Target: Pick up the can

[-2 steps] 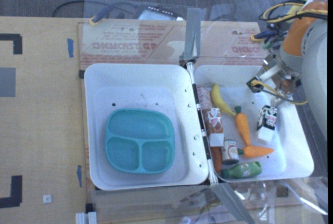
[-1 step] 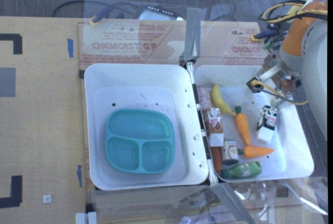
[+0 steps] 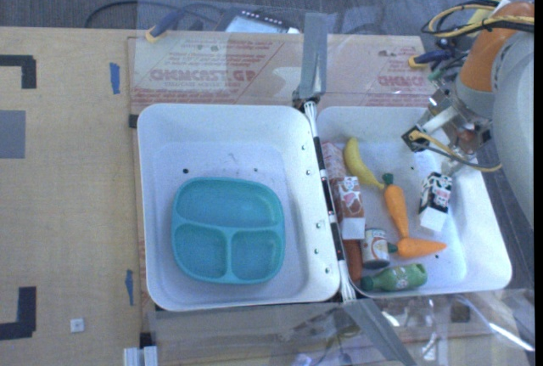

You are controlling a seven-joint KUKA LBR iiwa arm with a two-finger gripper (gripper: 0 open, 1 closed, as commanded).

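The can [image 3: 375, 247] is in the right bin [image 3: 488, 211], near the front wall and on the left side of this bin. It is a small can with a light top and a printed label. It lies between a brown packet [image 3: 349, 196] behind it and a green bottle [image 3: 395, 278] in front of it, and it seems to touch the bottle or almost touch it. One carrot [image 3: 418, 249] lies just beside it on the right, and a 2nd carrot [image 3: 395, 206] points away behind it.

I judge that the can is stiff and light, with a smooth round wall that can slip between 2 fingers. The best place to hold it is across the middle of the round wall, not at the rims.

The can seems to stand nearly upright or lean a little, so its long axis points mostly up toward the camera. I cannot be sure of the exact tilt.

The gripper [image 3: 454, 139] is at the back right of the right bin, well apart from the can, above a small milk carton [image 3: 435, 201]. I cannot tell from this view whether the claw is apart or together, and nothing is seen in it.

The left bin [image 3: 170, 135] holds a blue plate [image 3: 227, 230] with 3 sections.
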